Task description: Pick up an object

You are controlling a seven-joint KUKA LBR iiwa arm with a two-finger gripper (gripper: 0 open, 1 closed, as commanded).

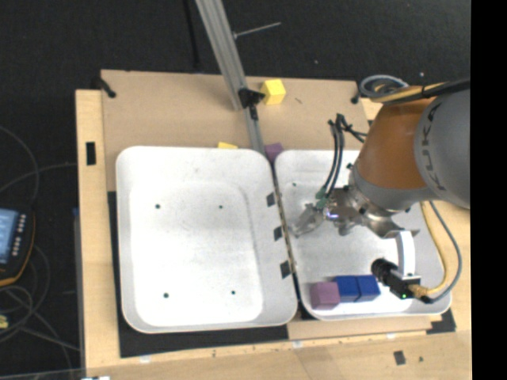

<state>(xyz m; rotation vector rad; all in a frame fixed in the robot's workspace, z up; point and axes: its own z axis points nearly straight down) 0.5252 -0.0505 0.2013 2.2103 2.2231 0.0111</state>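
A purple block (324, 294) and a blue block (357, 288) lie side by side at the front edge of the right bin (305, 163). My gripper (303, 221) hangs over the left part of that bin, near the divide between the two bins. It is well behind the two blocks and apart from them. The grey and orange arm (396, 161) covers the bin's right side.
The left bin (131, 236) sits beside the right one. A slanted metal post (226, 50) rises behind the bins. A yellow block (274, 92) rests on the bench at the back. Small yellow (227, 145) and purple (273, 150) pieces lie by the bins' rear rims.
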